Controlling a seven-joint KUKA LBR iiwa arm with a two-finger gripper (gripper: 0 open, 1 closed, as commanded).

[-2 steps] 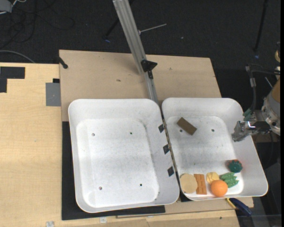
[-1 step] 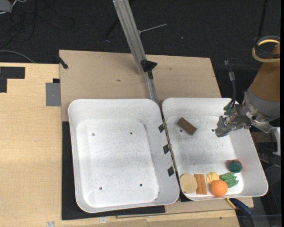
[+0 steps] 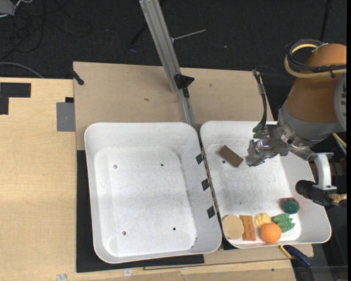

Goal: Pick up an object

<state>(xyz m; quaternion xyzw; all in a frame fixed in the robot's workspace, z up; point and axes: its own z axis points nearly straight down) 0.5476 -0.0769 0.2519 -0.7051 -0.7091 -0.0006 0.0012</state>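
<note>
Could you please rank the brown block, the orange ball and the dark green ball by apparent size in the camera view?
1. Brown block
2. Orange ball, looks close to the block, so unsure
3. Dark green ball

A flat brown block [image 3: 230, 156] lies tilted near the far left of the right bin [image 3: 245, 204]. Along the bin's near edge sit a beige round piece [image 3: 233, 226], an orange slab [image 3: 248, 228], a yellow piece [image 3: 262, 219], an orange ball [image 3: 271, 233] and green items [image 3: 285, 220].

robotics lab, bench [image 3: 134, 92], two white bins [image 3: 105, 139]
</note>
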